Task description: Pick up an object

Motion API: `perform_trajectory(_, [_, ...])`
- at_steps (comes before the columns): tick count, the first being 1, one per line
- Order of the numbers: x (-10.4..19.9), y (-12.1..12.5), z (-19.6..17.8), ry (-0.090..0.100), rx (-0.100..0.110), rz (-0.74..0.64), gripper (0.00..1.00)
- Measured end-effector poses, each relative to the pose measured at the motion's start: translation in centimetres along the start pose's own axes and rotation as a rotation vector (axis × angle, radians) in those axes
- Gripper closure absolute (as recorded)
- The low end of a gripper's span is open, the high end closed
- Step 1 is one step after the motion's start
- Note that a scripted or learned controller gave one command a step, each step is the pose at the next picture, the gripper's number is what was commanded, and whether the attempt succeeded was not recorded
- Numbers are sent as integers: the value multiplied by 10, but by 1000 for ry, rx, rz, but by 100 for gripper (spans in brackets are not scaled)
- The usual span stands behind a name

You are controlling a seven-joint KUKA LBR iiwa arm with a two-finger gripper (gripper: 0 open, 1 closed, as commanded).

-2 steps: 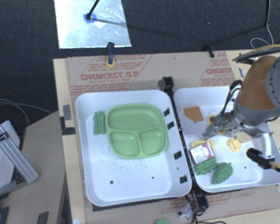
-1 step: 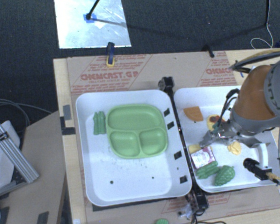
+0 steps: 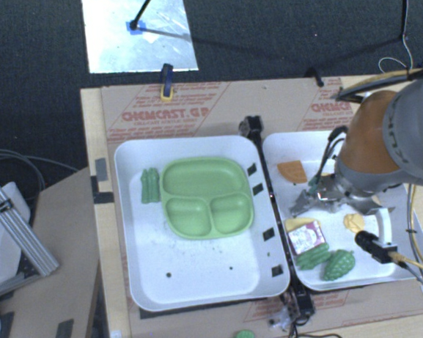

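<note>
Grey arm reaches from the right over the right bin, its gripper low near the bin's middle; whether its jaws are spread or clenched cannot be told. Just below lie a small printed box and green toy. A green divided plate sits in the left bin.

A single fixed camera looks down at a slant from above the bench, taking in both white bins from moderate height.
</note>
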State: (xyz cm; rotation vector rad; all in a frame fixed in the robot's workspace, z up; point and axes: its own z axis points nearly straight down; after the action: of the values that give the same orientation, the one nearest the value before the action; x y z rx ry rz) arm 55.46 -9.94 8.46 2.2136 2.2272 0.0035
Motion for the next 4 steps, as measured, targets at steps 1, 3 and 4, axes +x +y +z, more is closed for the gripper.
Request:
perform_trajectory(1, [61, -68, -105, 3, -3, -2, 0])
perform_trajectory(3, [-12, -69, 0, 0, 3, 6, 0])
perform_trajectory(4, [46, 25, -107, -1, -16, -8, 0])
